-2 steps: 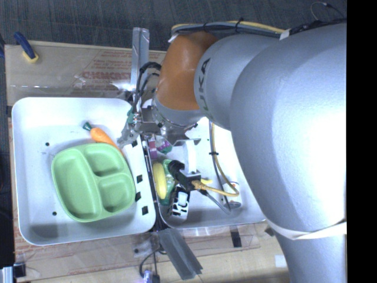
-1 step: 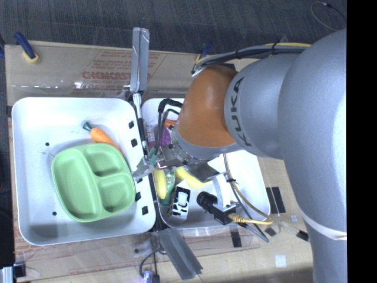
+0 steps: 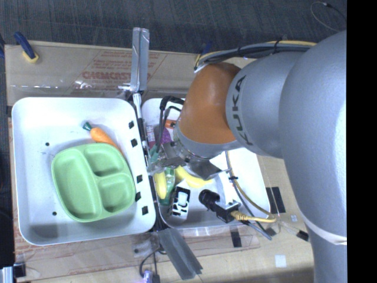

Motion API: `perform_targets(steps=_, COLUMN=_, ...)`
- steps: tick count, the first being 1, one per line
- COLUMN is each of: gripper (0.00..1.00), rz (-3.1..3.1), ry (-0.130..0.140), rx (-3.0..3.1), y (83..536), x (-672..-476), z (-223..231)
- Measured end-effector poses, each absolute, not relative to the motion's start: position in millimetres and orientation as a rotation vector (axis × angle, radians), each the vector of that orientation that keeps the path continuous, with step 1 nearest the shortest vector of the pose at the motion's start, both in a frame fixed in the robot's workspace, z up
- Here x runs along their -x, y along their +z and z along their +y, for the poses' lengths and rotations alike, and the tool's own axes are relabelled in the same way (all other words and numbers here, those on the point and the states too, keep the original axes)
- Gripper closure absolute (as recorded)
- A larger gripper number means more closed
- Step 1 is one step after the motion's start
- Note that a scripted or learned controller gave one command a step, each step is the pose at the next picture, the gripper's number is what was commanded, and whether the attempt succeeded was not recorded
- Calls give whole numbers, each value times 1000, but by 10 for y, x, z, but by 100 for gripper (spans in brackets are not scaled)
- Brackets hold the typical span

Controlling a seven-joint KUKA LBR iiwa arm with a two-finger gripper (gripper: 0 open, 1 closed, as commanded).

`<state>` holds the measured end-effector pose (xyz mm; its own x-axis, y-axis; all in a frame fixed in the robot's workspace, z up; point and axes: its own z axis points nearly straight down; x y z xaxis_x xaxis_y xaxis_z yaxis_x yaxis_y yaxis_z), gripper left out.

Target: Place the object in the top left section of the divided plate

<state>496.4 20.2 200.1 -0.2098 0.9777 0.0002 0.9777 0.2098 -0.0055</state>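
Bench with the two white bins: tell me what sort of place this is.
Probably a robotics lab test bench: a KUKA arm reaches over white bins holding a green divided plate and a toy carrot.

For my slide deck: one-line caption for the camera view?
KUKA arm reaches into right bin; green divided plate and carrot sit in left bin.

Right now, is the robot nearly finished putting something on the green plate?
Not yet. All sections of the green divided plastic plate in the left white bin look bare, so nothing is placed. An orange toy carrot lies beside the plate's upper rim, not on it. The grey arm is low over the right white bin, above a yellow item. Picking, carrying and placing remain.
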Motion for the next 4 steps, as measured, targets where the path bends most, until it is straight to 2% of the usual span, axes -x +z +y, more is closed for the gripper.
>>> perform_targets(steps=1, gripper=100, rz=-2654, ry=4, rx=1677, y=2162, x=-5160, z=796)
perform_targets(steps=2, gripper=100, rz=-2661, ry=3, rx=1665, y=2288, x=-4949, z=258)
perform_targets(steps=3, gripper=100, rz=-2765, ry=5, rx=1480, y=1948, x=-5189, z=544)
perform_targets(steps=4, gripper=100, rz=-2922, ry=0, rx=1159, y=2919, x=-5046, z=156)
